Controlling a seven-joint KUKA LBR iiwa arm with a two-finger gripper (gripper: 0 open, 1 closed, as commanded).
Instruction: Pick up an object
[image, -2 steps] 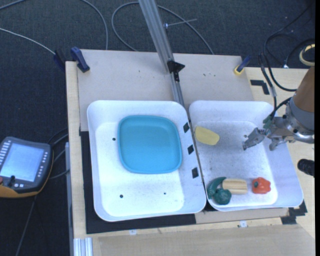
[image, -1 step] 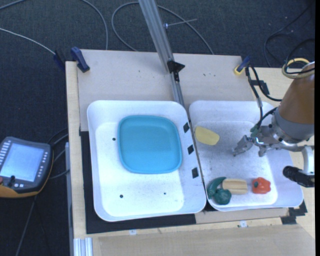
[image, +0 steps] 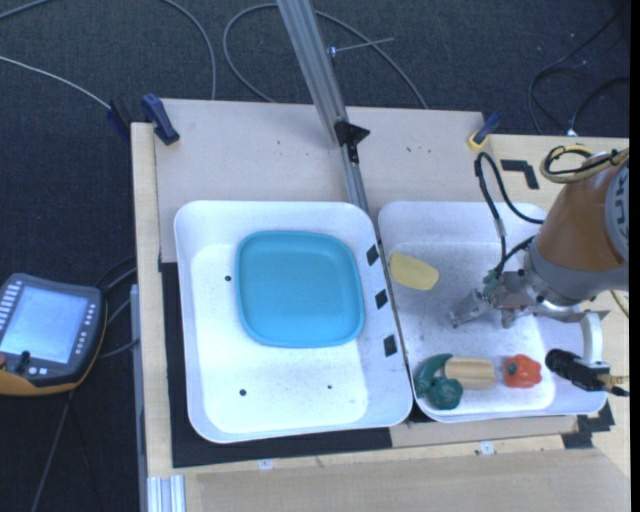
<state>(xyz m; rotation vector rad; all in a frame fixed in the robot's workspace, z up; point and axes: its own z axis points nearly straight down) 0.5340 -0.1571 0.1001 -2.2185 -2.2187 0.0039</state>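
Working down by size: counter (image: 250, 130) carries two white bins; left bin (image: 200, 390) holds a blue plate (image: 300, 287). Right bin (image: 440, 225) holds the candidates: yellow piece (image: 413, 271) near its upper left, then green item (image: 439, 381), tan block (image: 470, 373) and red-orange item (image: 521, 371) in a row along the front wall. Tool (image: 478, 310) sits low over bare bin floor between those groups, clamped on nothing; apart or together, cannot tell. Risks: closing here grabs air; front-row items touch, so a grasp may shove neighbours or jam against the wall.
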